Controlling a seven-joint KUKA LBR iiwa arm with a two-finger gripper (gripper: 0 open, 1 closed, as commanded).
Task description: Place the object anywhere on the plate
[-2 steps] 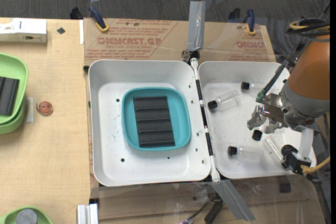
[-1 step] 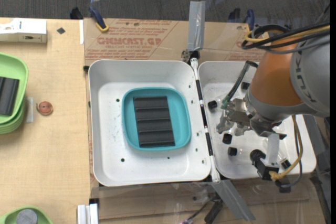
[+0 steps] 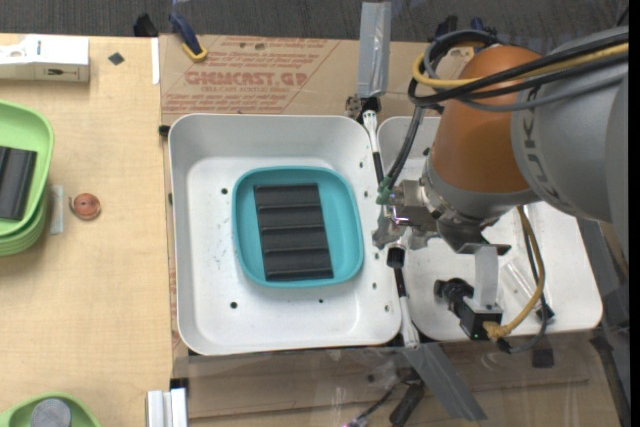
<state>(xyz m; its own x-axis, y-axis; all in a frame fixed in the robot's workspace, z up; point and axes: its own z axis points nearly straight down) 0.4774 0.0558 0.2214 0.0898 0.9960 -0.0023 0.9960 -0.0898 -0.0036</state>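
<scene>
A teal plate [image 3: 345, 225] with rounded corners lies in the middle of the left white bin [image 3: 200, 265]. A black ribbed rectangular object [image 3: 293, 231] rests flat on the plate and covers most of its centre. The grey arm with its orange band [image 3: 480, 130] hangs over the right bin [image 3: 560, 315]. Its gripper [image 3: 397, 233] is at the divider between the two bins, just right of the plate's edge and mostly hidden under the wrist. Nothing shows between it and the plate.
A cardboard sheet [image 3: 260, 75] lies behind the bins. On the wooden bench to the left are stacked green plates [image 3: 25, 180], a small brown disc [image 3: 86, 206] and a white box [image 3: 45, 58]. Yellow and black cables [image 3: 520, 300] dangle over the right bin.
</scene>
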